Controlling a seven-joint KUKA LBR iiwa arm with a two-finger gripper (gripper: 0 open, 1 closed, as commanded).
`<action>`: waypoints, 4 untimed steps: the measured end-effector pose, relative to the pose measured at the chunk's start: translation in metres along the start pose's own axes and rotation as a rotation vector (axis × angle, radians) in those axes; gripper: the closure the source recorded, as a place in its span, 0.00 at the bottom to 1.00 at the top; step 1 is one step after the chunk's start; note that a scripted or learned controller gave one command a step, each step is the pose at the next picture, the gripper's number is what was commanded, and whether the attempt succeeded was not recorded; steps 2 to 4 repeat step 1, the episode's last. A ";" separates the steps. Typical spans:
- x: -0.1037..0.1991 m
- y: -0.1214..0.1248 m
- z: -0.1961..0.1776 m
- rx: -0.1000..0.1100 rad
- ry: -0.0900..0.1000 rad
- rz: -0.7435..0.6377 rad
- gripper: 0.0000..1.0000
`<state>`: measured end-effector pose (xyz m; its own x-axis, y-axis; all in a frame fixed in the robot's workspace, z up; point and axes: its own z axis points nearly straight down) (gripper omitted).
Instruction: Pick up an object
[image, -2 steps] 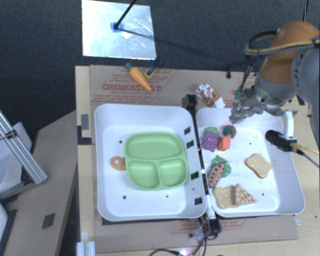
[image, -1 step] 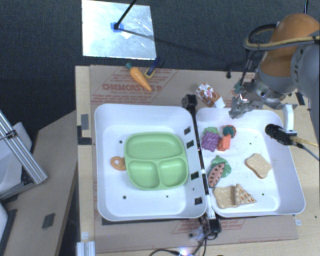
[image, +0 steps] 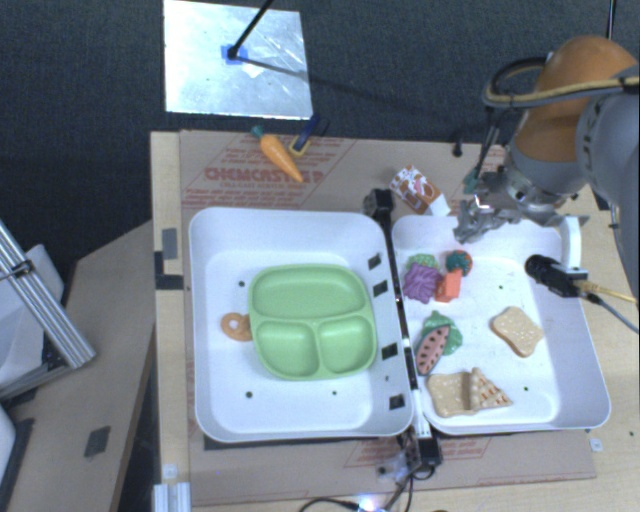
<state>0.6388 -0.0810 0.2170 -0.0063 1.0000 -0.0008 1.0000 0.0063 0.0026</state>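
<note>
So the gripper (image: 478, 222) hangs over the far edge of the right bin (image: 580, 350), and I can't tell how it's set from this angle, but nothing shows in its grip. Just below it sit an orange-and-teal toy (image: 455, 275) and a purple piece (image: 421, 282), probably the easiest grabs since they're nearest, while the bread slice (image: 517, 331), green slice (image: 437, 340) and crackers (image: 467, 392) lie further toward the camera. Off to its left the green tray (image: 310, 320) and a pretzel (image: 236, 327) share the other bin, likely just clutter for this pick.
</note>
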 end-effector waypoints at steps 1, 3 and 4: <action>0.008 -0.002 -0.011 0.000 0.000 -0.001 1.00; 0.008 -0.002 -0.011 0.000 0.000 -0.001 1.00; 0.008 -0.002 -0.011 0.000 0.000 -0.001 1.00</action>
